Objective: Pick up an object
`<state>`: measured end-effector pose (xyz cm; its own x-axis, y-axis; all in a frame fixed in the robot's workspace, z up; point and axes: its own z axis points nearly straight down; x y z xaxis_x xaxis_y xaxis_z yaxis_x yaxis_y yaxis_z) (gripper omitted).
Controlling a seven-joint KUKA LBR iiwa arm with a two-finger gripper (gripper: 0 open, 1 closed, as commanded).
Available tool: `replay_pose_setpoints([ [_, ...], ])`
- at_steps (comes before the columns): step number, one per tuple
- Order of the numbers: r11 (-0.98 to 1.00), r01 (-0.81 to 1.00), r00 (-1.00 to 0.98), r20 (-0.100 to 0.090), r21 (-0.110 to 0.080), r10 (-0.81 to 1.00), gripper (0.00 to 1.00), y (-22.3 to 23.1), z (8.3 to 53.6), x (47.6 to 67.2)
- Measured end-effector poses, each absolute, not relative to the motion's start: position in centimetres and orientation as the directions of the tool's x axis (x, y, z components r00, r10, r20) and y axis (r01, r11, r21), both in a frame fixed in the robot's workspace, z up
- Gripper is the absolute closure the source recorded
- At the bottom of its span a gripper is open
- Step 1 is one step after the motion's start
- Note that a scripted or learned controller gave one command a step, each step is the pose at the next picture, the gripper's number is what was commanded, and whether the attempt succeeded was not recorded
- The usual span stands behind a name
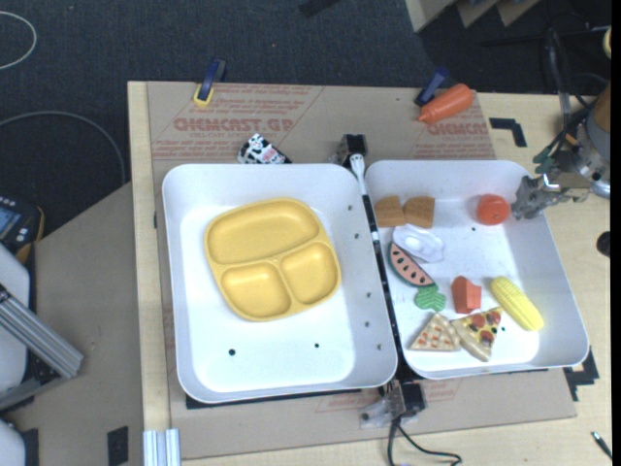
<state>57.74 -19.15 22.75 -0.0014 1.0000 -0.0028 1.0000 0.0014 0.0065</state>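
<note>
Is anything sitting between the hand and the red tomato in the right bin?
Nothing visible. The hand is at the right bin's far right edge, and the red tomato lies just to its left, with bare bin floor between them.

Small round red plastic tomato (493,209), lying at the right white bin's (568,304) one o'clock corner
</note>
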Motion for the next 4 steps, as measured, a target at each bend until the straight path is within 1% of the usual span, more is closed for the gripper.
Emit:
replay_pose_setpoints([
  [1,0.006,1.0,-0.006,-0.001,0.005,1.0,1.0,-13.8,23.6,59.4],
  [2,0.005,1.0,-0.005,0.002,-0.003,1.0,1.0,-7.9,22.7,59.6],
  [3,0.005,1.0,-0.005,0.0,0.004,1.0,1.0,-3.4,22.6,61.6],
  [4,0.005,1.0,-0.005,0.002,-0.003,1.0,1.0,1.6,22.2,60.9],
])
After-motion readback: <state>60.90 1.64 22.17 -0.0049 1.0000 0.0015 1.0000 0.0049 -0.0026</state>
